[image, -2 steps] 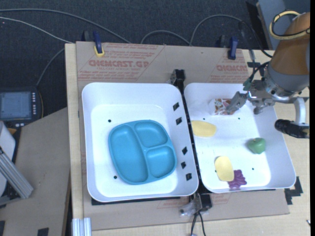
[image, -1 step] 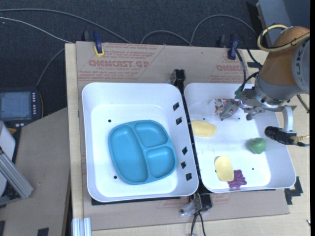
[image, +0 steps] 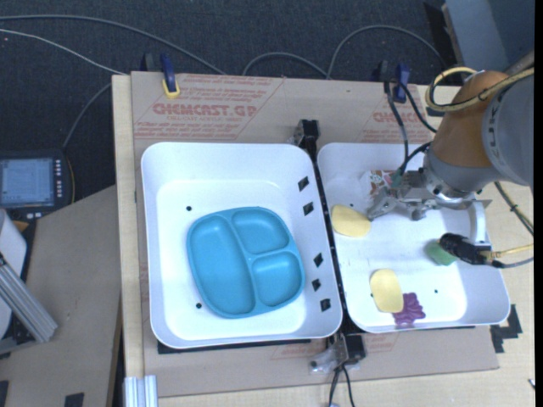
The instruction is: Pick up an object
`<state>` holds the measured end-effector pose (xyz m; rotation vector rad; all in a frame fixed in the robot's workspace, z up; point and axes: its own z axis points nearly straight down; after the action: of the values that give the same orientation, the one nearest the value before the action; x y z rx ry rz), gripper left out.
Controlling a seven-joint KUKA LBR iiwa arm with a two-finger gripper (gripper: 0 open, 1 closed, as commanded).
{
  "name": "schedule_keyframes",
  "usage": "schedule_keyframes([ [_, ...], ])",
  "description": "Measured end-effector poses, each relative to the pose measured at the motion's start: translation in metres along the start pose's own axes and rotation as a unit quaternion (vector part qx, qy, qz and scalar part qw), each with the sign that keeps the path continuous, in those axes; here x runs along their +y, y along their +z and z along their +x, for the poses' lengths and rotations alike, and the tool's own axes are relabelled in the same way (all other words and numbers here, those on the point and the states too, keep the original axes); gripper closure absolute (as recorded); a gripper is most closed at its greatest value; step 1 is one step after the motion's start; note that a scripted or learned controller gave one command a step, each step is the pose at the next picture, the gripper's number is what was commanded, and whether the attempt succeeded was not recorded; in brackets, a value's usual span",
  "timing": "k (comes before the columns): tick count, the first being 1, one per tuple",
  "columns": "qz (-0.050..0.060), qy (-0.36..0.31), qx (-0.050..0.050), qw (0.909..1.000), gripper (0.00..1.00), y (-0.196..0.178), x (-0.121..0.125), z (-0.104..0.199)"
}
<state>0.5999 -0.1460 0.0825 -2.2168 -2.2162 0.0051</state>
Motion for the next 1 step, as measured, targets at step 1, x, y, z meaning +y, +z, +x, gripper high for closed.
schedule_keyframes([
  [1, -0.004, 0.0, 0.0, 1.0, 1.0, -0.0151, 0.0023, 0.0],
])
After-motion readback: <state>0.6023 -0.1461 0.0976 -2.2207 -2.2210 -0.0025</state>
